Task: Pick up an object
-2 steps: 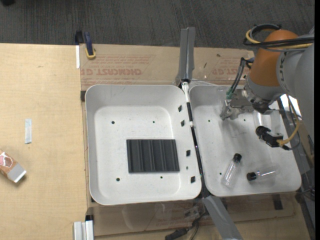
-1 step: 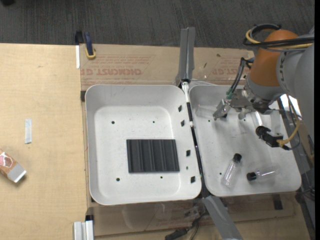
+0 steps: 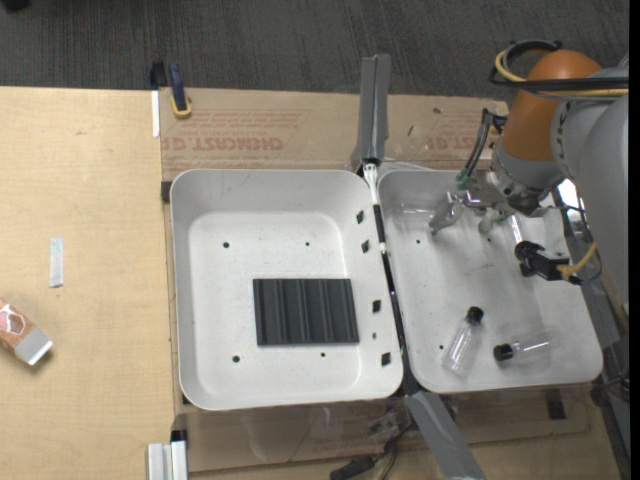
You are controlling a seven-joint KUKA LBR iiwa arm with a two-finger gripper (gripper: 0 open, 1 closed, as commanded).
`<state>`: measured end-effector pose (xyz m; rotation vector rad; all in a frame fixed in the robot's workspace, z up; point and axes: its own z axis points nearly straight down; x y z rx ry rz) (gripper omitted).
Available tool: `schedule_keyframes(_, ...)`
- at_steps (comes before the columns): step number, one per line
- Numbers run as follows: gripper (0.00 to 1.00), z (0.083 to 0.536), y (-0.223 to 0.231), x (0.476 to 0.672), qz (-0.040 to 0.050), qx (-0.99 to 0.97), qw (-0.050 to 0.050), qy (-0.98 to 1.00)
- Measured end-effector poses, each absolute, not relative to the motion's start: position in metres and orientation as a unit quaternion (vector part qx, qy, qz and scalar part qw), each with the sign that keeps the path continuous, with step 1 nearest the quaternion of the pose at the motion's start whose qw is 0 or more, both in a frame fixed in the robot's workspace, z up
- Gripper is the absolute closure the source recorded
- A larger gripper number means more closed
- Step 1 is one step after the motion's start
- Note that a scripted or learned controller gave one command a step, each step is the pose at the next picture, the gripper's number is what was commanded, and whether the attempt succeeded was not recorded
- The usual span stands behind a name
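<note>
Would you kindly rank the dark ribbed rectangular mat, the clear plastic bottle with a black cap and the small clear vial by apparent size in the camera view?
1. Dark ribbed rectangular mat, by far the largest.
2. Clear plastic bottle with a black cap.
3. Small clear vial, only slightly smaller than the bottle, so that order is unsure.

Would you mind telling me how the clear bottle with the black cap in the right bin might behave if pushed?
The clear bottle lies on its side, so it would probably roll. It looks see-through and small, likely light. Its smooth surface may slip on the right bin.
</note>
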<state>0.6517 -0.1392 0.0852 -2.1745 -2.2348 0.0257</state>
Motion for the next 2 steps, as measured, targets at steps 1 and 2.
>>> schedule_keyframes(1,0.0,0.088,-0.179,0.657,0.001,-0.691,0.013,-0.723)
schedule_keyframes(2,0.0,0.091,-0.159,0.652,0.0017,-0.681,0.001,-0.732)
